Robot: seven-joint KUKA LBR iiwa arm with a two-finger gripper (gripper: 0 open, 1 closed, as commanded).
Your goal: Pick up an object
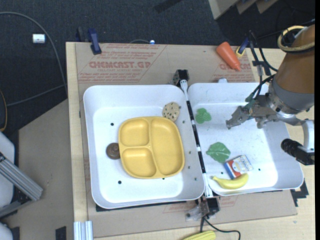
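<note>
Camera view, from above at a slant:

Bench: brown board surface (125, 64) with red printed lettering, bearing two shallow white bins side by side.

Left bin: white shallow plastic bin (97, 149). In it lies a yellow three-compartment plastic tray (150, 146), roughly central. A round speckled tan cookie (171, 111) sits just beyond the tray's far right corner, close to the bin's right wall. A small round brown disc (113, 150) lies touching or just beside the tray's left edge.

Right bin: white shallow plastic bin (280, 176). Contents: a small green leaf-shaped piece (202, 115) near the far left corner; a larger green leaf-shaped piece (218, 151) near the middle of the left side; a small red, white and blue printed packet (236, 166) just beside that leaf, toward the near edge; a yellow toy banana (230, 182) along the near edge, just below the packet.

Arm: grey arm with orange band (295, 69) entering from the right, over the right bin's far right part.

Gripper: two-finger metal gripper (239, 118) pointing left, over bare bin floor between the small green piece and the bin's right wall. Nothing is seen between its fingers. Whether the fingers are spread or closed cannot be told at this angle.

Outside the bins: an orange carrot-shaped toy (229, 56) on the board beyond the right bin; a blue clamp (93, 41) at the board's far left edge.
</note>
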